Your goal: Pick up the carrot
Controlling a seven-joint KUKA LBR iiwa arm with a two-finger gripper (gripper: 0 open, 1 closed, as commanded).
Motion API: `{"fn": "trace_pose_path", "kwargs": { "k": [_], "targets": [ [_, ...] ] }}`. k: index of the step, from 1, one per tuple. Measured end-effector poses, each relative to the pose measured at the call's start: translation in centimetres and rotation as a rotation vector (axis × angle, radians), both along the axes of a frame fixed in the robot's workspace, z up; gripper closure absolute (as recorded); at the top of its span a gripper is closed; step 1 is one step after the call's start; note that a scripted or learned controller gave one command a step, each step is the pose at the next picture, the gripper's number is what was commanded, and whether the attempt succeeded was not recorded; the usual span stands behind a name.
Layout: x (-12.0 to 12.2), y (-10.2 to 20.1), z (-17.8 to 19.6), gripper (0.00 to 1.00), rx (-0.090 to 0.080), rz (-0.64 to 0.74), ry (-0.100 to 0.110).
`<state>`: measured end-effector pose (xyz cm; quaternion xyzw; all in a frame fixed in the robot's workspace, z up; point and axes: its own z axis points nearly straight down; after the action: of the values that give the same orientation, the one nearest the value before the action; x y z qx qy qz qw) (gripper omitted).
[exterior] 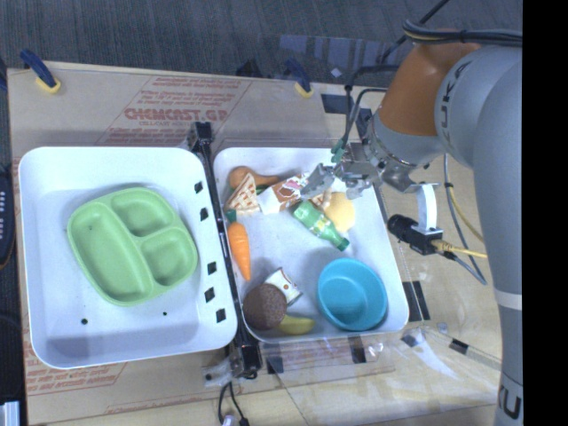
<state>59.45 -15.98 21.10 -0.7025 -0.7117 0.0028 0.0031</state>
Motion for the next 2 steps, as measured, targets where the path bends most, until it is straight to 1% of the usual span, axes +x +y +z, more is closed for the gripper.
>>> {"fn": "trace_pose_path", "kwargs": {
  "k": [1, 2],
  "targets": [
    [-0.4, 6.2, -11.5, 0.00, -0.006, -0.026, 0.000],
    [-0.4, 6.4, -10.4, 1.00, -0.004, -0.015, 0.006]
  ]
}}
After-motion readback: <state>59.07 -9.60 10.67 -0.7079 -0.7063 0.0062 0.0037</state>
